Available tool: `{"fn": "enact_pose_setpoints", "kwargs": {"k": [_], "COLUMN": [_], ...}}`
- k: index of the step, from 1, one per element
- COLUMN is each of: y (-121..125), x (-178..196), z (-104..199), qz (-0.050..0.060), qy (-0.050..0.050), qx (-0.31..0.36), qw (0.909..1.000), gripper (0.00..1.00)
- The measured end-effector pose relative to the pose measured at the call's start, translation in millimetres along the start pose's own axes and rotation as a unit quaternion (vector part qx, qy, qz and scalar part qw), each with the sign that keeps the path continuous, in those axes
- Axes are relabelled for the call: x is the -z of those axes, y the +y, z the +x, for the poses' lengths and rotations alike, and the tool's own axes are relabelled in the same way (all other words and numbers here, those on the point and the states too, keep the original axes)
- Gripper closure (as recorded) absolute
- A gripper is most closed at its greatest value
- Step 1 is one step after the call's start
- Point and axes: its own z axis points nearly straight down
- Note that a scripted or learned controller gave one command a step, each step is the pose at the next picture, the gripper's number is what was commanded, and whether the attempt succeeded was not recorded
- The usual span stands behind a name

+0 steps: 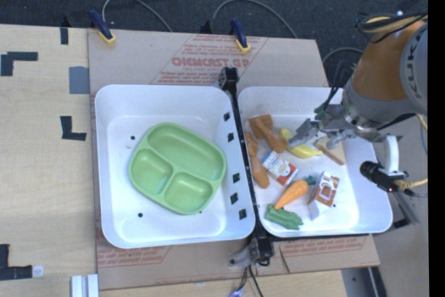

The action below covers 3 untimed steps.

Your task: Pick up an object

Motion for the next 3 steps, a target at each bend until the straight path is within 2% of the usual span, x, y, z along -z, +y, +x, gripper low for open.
{"fn": "enact_pose_setpoints", "kwargs": {"k": [1,3], "y": [56,113], "x": [-101,-102], "z": [30,37], "qz": [-0.004,-0.002], "qy": [-0.001,-0.001], "qx": [0.001,0.000], "qw": [1.0000,1.0000], "gripper": [0.00,0.00]}}
